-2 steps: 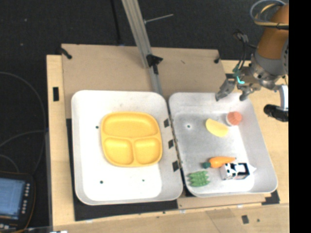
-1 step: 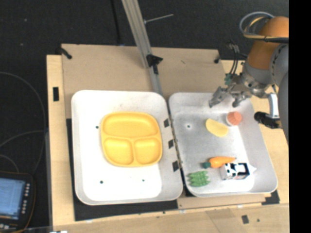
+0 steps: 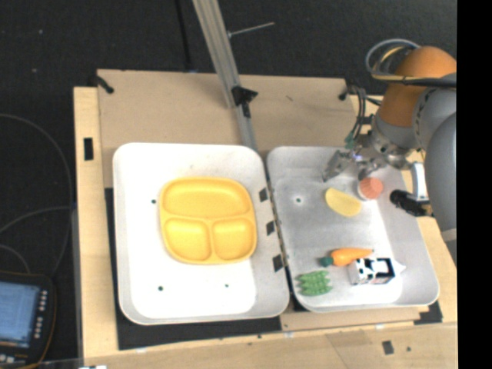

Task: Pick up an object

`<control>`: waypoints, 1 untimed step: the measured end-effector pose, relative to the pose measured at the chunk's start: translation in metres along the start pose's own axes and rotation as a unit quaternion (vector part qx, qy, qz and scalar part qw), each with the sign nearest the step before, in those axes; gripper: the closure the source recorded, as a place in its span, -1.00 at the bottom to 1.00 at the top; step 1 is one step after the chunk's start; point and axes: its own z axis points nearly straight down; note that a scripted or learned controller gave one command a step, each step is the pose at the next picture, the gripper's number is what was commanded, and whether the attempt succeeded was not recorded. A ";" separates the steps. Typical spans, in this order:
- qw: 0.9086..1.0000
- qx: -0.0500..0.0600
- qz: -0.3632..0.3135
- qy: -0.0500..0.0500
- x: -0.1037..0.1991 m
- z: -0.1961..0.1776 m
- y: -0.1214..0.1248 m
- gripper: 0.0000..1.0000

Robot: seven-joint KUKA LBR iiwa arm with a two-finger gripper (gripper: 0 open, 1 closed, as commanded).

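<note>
My gripper (image 3: 347, 169) hangs over the far part of the right bin (image 3: 307, 229), its fingers spread open with nothing between them. Just below it lies a yellow lemon-like slice (image 3: 343, 203). A small pinkish-red round object (image 3: 370, 188) sits right beside the gripper's right finger. Nearer the front of the same bin lie an orange carrot (image 3: 351, 256), a black-and-white cow-patterned toy (image 3: 373, 270) and a green leafy piece (image 3: 314, 284).
The left bin (image 3: 138, 283) holds a yellow three-compartment plate (image 3: 207, 220). A slanted metal pole (image 3: 223, 60) rises behind the bins. The grey arm with its orange band (image 3: 415, 83) fills the upper right. A tablet (image 3: 23, 314) sits off the bench at lower left.
</note>
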 end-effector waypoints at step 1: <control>1.000 -0.003 -0.002 -0.003 -0.001 -0.015 0.002 1.00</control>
